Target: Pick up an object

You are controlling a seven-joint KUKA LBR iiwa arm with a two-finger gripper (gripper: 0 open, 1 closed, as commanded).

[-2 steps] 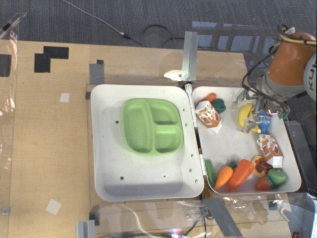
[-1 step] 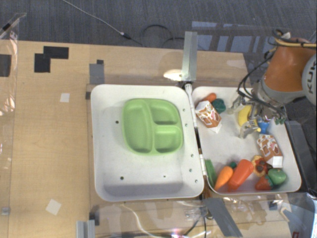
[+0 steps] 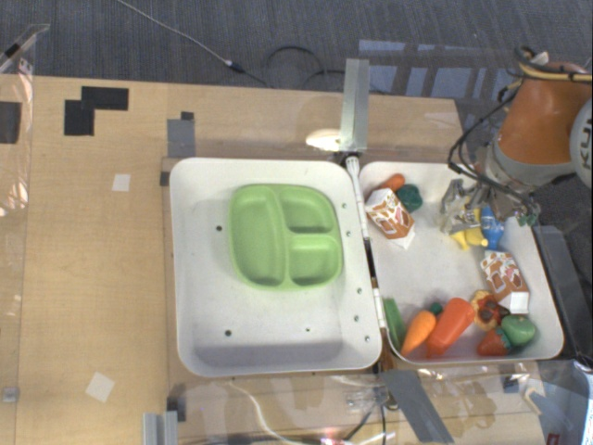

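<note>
Two shallow white bins are sitting side by side on a wooden bench, the left bin holding a green divided plate as the gripper is hovering over a small yellow and blue toy in the right bin. Whether it is gripping anything cannot be told. A clean pick is likely calling for centring over the toy, clear of the snack carton nearby.

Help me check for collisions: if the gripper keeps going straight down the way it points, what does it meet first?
Probably the yellow and blue toy lying just under the gripper in the right bin, though depth is unclear.
</note>
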